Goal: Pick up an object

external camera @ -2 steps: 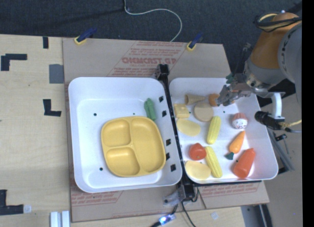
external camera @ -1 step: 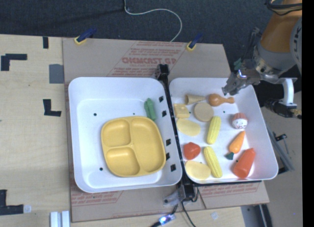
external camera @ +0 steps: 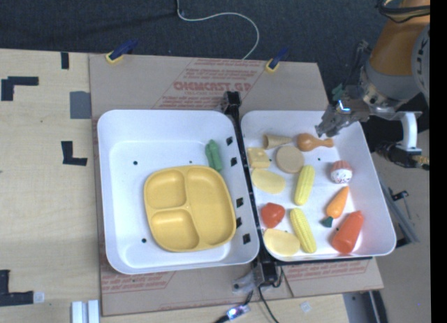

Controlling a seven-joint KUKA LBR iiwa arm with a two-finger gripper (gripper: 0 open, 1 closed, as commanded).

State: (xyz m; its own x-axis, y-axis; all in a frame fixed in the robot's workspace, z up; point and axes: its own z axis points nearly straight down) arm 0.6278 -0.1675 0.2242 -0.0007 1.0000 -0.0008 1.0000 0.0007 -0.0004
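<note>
- The task stood near its start: nothing had been lifted, and every toy food lay on the floor of the right bin point(external camera: 383, 227).
- The gripper point(external camera: 334, 121) hung over that bin's far right corner, just beside the drumstick point(external camera: 312, 141). Nothing showed between the jaws, and whether they stood wide or narrow could not be told at this size.
- Taking the drumstick as the landmark: a pale cone point(external camera: 274, 139) lay on its left, a round beige disc point(external camera: 288, 159) just below it, and a yellow cheese-like block point(external camera: 258, 158) beyond the disc toward the divider.
- Nearer the viewer from the drumstick lay a corn cob point(external camera: 304, 184), a small red-and-white piece point(external camera: 341, 172), a carrot point(external camera: 336, 203) and an orange-red pepper point(external camera: 348, 233).
- Farther still from the drumstick, by the front wall, sat a second corn cob point(external camera: 302, 230), a red tomato-like piece point(external camera: 272, 213) and two pale yellow slices point(external camera: 269, 181).
- The left bin point(external camera: 115, 175), well apart from the drumstick, carried a yellow divided plate point(external camera: 189, 207) and a green pod point(external camera: 213, 155); both seemed outside the present try.
- Left to do, as I judged it: descend on a piece, most likely the drumstick as the nearest, close, and raise it clear of the bin.
</note>
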